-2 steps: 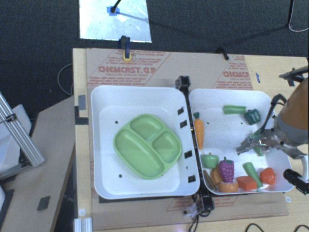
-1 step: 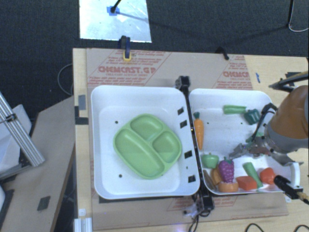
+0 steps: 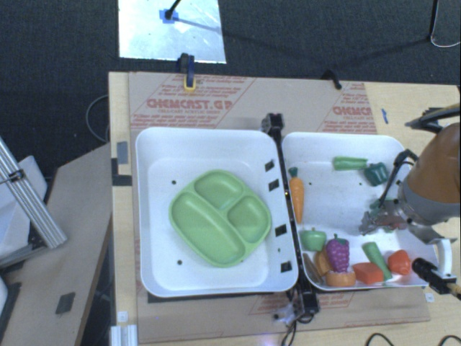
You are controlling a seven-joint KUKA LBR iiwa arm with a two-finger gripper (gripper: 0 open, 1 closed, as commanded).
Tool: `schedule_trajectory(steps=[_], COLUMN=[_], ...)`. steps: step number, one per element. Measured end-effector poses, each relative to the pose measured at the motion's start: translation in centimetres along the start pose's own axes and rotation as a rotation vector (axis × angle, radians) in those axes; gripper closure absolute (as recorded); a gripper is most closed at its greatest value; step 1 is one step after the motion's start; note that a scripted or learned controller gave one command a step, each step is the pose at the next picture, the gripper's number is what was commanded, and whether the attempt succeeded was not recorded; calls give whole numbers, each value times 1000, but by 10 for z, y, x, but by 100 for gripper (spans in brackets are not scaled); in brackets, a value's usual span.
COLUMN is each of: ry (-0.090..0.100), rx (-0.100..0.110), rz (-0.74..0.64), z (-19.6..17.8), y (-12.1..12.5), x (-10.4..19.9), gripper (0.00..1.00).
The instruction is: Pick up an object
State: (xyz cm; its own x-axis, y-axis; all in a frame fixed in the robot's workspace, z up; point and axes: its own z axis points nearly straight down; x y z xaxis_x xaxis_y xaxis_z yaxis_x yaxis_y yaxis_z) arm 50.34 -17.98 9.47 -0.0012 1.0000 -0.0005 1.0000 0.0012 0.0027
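Apparently mid-approach, the gripper [image 3: 380, 220] hangs above the right bin [image 3: 317, 148] near its right wall, finger state indiscernible, holding nothing visible; next it must descend onto the toy green chilli [image 3: 376, 256] near the front edge.

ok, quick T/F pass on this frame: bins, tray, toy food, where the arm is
1. A green divided tray lies in the left bin. True.
2. The toy carrot lies inside the green tray. False: it lies in the right bin, along its left wall.
3. The purple grapes sit among the toys at the near edge of the right bin. True.
4. The arm reaches over the left bin. False: it is over the right side of the right bin.
5. The green tray holds a tomato. False: its compartments hold no food; the red tomato is in the right bin's near right corner.
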Motion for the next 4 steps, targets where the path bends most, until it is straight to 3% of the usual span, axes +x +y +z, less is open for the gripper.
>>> schedule_trajectory(steps=[2,3,4], ry=[-1,-1,1], rx=[-2,-1,-3], rz=[-3,-3,-9], z=[-104,-131,-140], y=[-13,-12,28], x=[-2,-2,43], gripper=[100,100,100])
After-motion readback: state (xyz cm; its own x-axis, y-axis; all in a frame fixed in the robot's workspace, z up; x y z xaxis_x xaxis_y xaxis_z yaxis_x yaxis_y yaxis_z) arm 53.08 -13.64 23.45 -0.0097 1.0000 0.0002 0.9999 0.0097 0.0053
